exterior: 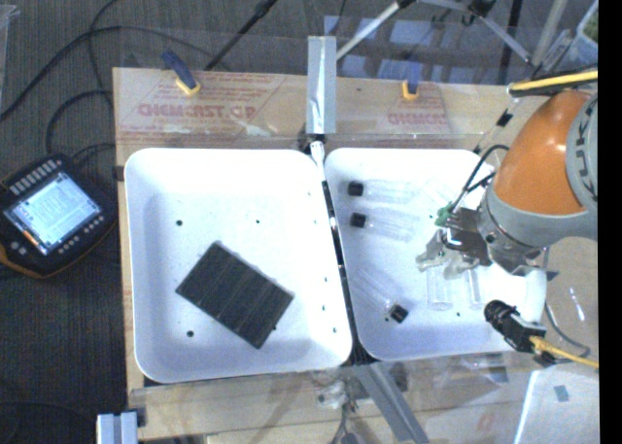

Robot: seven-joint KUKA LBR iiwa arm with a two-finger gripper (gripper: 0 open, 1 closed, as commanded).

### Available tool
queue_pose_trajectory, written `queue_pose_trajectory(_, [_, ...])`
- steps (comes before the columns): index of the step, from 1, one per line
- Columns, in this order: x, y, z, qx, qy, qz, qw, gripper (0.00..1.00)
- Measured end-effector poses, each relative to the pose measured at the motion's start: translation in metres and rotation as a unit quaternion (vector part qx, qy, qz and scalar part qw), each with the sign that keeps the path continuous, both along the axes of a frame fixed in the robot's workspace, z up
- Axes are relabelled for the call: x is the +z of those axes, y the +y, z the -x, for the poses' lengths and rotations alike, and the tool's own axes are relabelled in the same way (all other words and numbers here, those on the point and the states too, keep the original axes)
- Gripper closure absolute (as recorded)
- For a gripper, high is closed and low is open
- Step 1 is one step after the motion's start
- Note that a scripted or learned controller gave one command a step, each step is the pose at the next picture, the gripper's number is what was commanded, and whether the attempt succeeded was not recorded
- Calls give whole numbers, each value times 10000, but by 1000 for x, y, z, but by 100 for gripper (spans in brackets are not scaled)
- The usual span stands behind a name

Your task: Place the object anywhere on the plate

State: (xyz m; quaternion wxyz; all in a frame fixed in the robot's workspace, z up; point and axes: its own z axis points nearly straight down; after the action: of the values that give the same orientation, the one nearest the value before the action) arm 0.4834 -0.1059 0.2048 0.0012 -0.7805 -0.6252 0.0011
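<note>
a clear tube (400,226) with a black cap could easily be missed or nudged aside, being nearly invisible against the right bin (379,340). the gripper (449,272) is seen low over that bin, near several such tubes; how wide it stands cannot be told, and nothing is seen held. the dark plate (234,293) lies in the left bin (146,238), well apart.

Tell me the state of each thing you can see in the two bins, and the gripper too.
dark ribbed plate: lying flat in the left bin, turned at an angle, nothing on it.
clear tubes with black caps: lying loose in the right bin, apart from the plate.
gripper: low over the right bin, among clear tubes; a hold cannot be judged.
</note>
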Motion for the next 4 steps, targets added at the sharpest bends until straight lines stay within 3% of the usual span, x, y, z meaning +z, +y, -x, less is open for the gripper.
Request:
queue_pose_trajectory(1, [-11,58,-27,34,8,3,10000,100])
queue_pose_trajectory(2, [-23,184,-23,-151,15,8,9999,100])
queue_pose_trajectory(3, [-22,249,-51,2891,4,-1,9573,100])
queue_pose_trajectory(4, [-19,331,-2,4634,2,-10,8862,100])
